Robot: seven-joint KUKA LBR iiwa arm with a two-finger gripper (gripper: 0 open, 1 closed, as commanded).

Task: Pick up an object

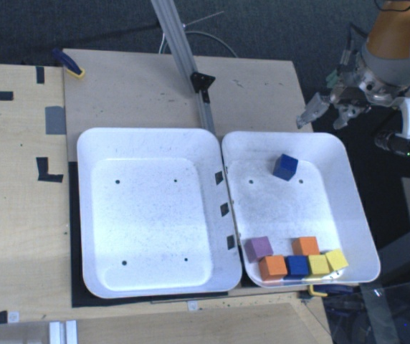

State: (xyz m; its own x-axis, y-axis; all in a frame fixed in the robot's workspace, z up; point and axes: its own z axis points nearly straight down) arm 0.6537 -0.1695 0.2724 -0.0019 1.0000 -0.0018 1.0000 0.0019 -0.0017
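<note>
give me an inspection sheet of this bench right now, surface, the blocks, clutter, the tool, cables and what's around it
Surface: wooden bench bearing left bin and right bin, side by side.
Job's things: blue cube alone near the right bin's far end; purple cube, two orange cubes, a second blue cube and two yellow cubes clustered at its near edge.
Clutter: blue-and-yellow item at the bench's far left corner.
Tool: tool hangs beyond the right bin's far right corner, holding nothing.
Cables: thin white cable.
Surroundings: slanted metal pole; dark floor.
</note>
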